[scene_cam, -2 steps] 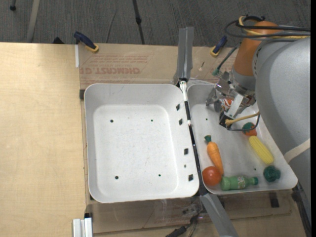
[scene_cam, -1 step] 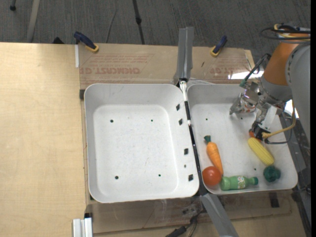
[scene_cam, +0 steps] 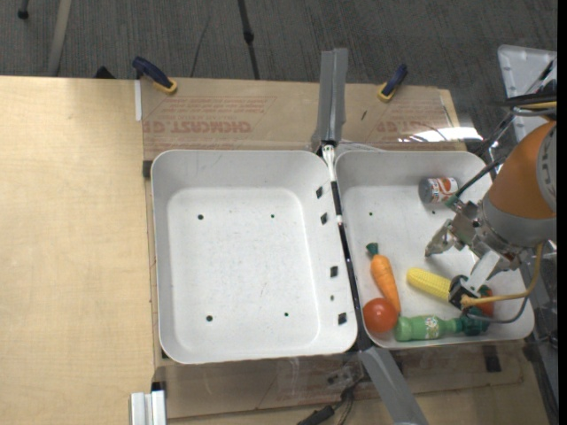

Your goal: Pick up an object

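Pincer (scene_cam: 454,253) spread open and holding nothing above right white bin (scene_cam: 390,171), beside yellow plastic corn cob (scene_cam: 429,282), pickup not yet done

Orange carrot (scene_cam: 384,278), yellow corn (scene_cam: 431,283), green bottle (scene_cam: 429,328), red tomato (scene_cam: 380,315), white bins (scene_cam: 168,264).

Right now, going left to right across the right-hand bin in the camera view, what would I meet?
Toy carrot → yellow corn cob → gripper. The red tomato, the green bottle and the small can overlap these in left-right position, so I left them out.
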### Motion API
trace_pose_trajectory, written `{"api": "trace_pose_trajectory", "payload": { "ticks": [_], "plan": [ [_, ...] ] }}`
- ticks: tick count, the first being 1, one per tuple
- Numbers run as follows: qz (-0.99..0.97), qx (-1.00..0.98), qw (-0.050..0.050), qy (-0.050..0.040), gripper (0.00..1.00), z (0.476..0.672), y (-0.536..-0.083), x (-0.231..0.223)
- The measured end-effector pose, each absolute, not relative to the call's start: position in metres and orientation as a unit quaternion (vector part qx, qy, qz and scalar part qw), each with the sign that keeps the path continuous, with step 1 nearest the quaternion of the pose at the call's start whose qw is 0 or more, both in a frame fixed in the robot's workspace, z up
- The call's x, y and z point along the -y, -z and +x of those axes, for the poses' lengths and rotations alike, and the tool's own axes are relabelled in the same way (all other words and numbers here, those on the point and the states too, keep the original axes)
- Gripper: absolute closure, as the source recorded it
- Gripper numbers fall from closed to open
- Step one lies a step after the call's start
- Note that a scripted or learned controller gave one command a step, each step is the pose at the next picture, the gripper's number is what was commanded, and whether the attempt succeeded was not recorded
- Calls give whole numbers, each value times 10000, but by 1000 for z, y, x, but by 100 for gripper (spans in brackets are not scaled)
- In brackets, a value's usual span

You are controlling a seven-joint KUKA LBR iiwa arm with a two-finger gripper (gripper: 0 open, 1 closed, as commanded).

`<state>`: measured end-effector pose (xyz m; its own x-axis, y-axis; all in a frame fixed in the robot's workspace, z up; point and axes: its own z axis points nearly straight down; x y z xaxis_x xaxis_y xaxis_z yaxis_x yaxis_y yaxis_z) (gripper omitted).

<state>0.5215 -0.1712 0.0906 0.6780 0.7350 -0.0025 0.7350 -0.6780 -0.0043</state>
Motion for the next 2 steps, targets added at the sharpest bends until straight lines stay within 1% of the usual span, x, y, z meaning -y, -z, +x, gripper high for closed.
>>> {"api": "trace_pose_trajectory", "payload": {
  "ticks": [1,2],
  "plan": [
    [-9279,3727,16,-21,0,476,-90,107],
    [-9638,2665,75,-4,0,485,-101,212]
  ]
}}
